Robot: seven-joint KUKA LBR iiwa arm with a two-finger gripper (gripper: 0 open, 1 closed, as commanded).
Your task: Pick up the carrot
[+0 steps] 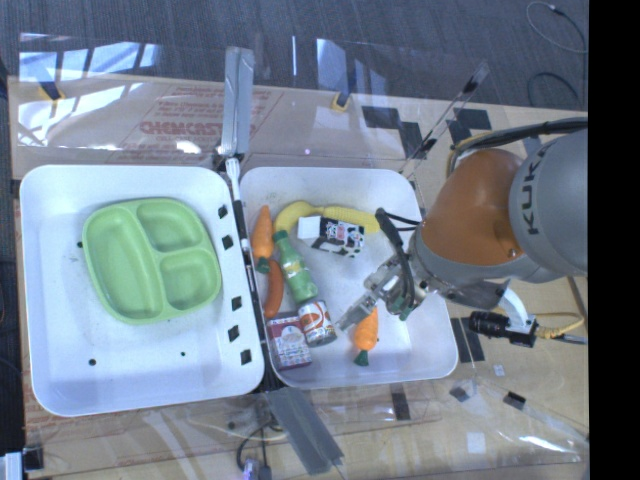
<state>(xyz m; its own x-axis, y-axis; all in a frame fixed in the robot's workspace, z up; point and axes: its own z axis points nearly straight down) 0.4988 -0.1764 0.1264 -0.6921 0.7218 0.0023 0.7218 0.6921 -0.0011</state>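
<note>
**Orange carrot under the fingers, grasp unconfirmed**

Orange carrot (366, 332) lies in the right bin (436, 360), near its front right corner, green stub pointing at the front wall. Gripper (381, 296) sits low right above its top end, arm reaching in from the right. Can't tell whether the fingers are spread or closed, nor whether they are on the carrot; the metal parts blur together there.

Two more carrot-like orange pieces (262, 236) lie along the left wall by the divider, next to a green bottle (296, 271). Can (317, 322) and red box (288, 345) sit just left of the target, so approaching from the right keeps clear of them, my guess. Banana (310, 213) and small carton (340, 235) at back. Green tray (152, 259) in the left bin (50, 368).
</note>
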